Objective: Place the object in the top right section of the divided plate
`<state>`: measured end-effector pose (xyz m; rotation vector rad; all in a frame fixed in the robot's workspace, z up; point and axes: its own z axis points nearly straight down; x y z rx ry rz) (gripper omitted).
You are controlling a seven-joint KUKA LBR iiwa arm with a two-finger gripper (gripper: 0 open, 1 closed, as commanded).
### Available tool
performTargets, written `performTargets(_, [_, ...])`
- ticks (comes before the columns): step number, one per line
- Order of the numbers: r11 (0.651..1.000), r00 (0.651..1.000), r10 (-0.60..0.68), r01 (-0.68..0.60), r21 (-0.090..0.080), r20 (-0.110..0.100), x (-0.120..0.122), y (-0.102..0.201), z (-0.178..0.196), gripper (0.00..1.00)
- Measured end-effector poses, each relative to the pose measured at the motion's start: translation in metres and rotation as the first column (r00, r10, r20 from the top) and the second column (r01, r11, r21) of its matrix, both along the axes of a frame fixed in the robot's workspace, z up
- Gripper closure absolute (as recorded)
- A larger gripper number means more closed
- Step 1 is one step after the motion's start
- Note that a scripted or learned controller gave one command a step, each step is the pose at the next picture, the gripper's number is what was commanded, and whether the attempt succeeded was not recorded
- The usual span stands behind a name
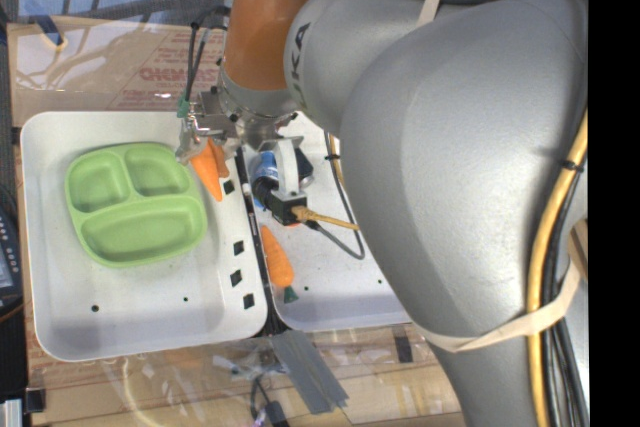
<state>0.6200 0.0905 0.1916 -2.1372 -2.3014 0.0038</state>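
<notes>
Wooden bench (90, 45) with clear plastic sheeting taped over it, grey carpet behind, two white bins side by side; the left bin (60, 295) holds a green divided plate (135, 203). The big grey arm (450, 145) blocks most of the right bin (330, 300), and the gripper (205, 143) sits buried under the orange wrist band, so honestly can't tell how it's set. One toy carrot (210, 172) is right at the gripper, just off the plate's right edge, long axis slanting, tip down-right. A second carrot (277, 263) lies in the right bin by the divider.
</notes>
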Motion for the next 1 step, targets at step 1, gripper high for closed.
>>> performTargets(1, [1.000,1.000,0.000,0.000,0.000,0.000,-0.0001,0.0001,-0.0002,0.00])
